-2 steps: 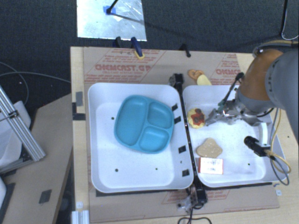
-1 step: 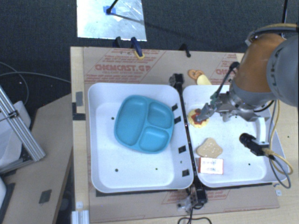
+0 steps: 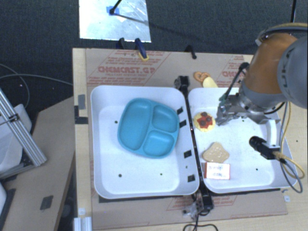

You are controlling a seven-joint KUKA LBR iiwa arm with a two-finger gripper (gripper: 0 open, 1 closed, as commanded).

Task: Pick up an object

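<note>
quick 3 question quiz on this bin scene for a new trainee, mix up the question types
1. True or false: the blue divided plate lies in the right bin.
2. Multiple choice: which item lies nearest the gripper? A) the small white box B) the round red-topped toy food C) the tan toast-shaped piece
3. Fill in: the yellow item at the right bin's top rim lies closest to the ____ bin.

Key
1. False; it lies in the left bin.
2. B
3. right
</note>
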